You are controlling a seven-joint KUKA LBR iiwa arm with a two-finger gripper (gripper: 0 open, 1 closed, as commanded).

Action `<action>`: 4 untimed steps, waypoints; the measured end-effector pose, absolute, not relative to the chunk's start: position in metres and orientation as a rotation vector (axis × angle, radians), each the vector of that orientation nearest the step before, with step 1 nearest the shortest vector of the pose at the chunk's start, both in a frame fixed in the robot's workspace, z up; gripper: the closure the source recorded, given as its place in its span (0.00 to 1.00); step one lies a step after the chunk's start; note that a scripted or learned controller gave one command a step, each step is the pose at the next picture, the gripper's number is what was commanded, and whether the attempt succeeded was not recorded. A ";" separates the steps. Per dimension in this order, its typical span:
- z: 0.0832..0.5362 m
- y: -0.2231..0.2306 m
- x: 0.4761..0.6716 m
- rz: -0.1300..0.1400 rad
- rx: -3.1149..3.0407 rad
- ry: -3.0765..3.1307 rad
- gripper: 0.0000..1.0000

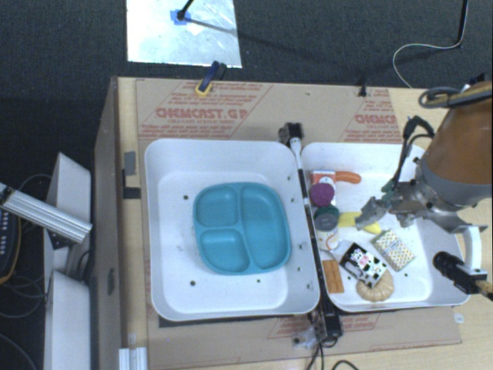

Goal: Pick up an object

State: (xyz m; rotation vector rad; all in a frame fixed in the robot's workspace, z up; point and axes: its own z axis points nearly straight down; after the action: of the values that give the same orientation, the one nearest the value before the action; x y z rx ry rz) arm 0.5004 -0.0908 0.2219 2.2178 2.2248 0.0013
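While the hand (pixel 371 210) hangs low in the right white plastic bin (pixel 439 291), finger state indeterminable, just above a small yellow block (pixel 360 221) at the clutter's three o'clock, nothing appears lifted, so the pick remains outstanding.

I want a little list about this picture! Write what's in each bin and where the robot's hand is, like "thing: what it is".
left bin: holds a blue divided plate
right bin: many small things
near its left wall: purple ball, orange carrot-like toy
near its front: black and white spotted block, tan cookie-like piece, patterned packet
gripper: low over the right bin, at a yellow object
holding anything: cannot tell
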 end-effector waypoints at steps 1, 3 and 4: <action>0.126 -0.129 0.531 -0.001 2.221 2.223 0.00; 0.095 -0.095 0.577 0.004 2.215 2.224 1.00; 0.095 -0.095 0.576 0.003 2.215 2.223 0.00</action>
State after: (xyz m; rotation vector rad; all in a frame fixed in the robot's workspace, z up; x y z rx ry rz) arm 0.5764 -0.0949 0.0950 2.2155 2.2235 0.0030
